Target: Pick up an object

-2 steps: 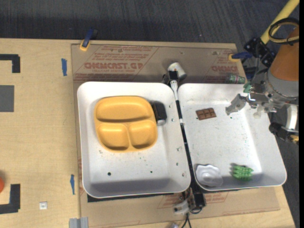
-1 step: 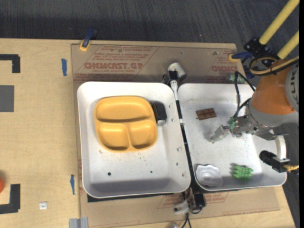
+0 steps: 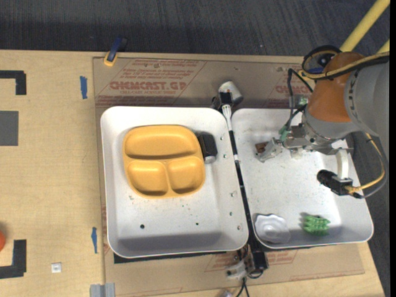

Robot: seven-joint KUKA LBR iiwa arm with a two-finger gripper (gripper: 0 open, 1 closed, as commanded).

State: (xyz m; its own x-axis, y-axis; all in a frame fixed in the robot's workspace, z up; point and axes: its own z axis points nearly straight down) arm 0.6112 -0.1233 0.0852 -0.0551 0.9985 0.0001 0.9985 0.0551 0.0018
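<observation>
Over right white bin (image 3: 346,231), near its upper-left part, two-finger gripper (image 3: 267,151) hangs low above floor; finger spread cannot be told, nothing seen between fingers. Grey arm with orange band (image 3: 331,101) enters above bin's upper-right corner. Small green ridged block (image 3: 315,224) lies near bin's lower edge, well apart from gripper. Crumpled clear-white plastic piece (image 3: 272,228) sits left of block. Left white bin (image 3: 117,184), touching right bin, holds yellow three-compartment tray (image 3: 164,159) and small black object (image 3: 207,146) beside it.
</observation>
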